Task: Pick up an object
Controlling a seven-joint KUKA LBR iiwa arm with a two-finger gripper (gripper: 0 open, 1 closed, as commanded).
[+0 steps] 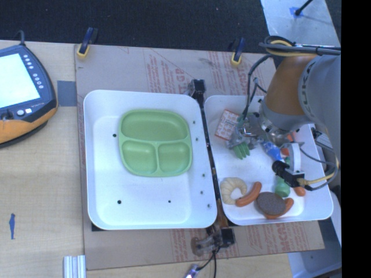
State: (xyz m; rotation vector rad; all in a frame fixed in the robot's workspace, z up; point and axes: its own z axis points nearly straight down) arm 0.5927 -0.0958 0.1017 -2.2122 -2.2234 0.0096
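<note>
Over the right bin, the claw hangs beside a green toy; its grip is perhaps empty, cannot tell.

You see the claw low in the right bin, at a green toy beside a red-and-white packet, while a green divided plate lies in the left bin.

Glossy white plastic bins, matt green plastic plate, brown cardboard.
</note>
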